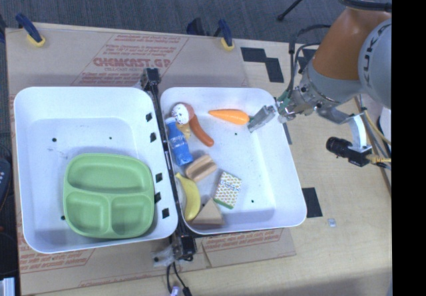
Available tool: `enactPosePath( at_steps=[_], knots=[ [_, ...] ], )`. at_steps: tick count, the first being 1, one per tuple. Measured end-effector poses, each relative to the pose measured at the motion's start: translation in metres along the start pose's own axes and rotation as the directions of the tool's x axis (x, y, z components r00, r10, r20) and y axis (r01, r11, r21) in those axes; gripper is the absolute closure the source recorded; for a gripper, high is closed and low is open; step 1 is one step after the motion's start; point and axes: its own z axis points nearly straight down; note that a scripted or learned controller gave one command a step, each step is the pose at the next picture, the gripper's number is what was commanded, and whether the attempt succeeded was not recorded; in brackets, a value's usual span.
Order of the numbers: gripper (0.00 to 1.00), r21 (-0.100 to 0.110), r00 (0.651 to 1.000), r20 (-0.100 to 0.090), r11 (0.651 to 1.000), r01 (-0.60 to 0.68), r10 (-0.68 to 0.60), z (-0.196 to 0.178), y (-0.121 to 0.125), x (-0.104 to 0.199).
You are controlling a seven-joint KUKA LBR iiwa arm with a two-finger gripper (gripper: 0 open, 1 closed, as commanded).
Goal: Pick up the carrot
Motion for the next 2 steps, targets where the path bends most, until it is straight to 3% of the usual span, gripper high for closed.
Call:
enactPosePath(
  at_steps=[2],
  knots=[
    [0.0, -0.009, 0.994, 0.004, 0.994, -0.109, 0.109, 0.128, 0.074, -0.019]
  ],
)
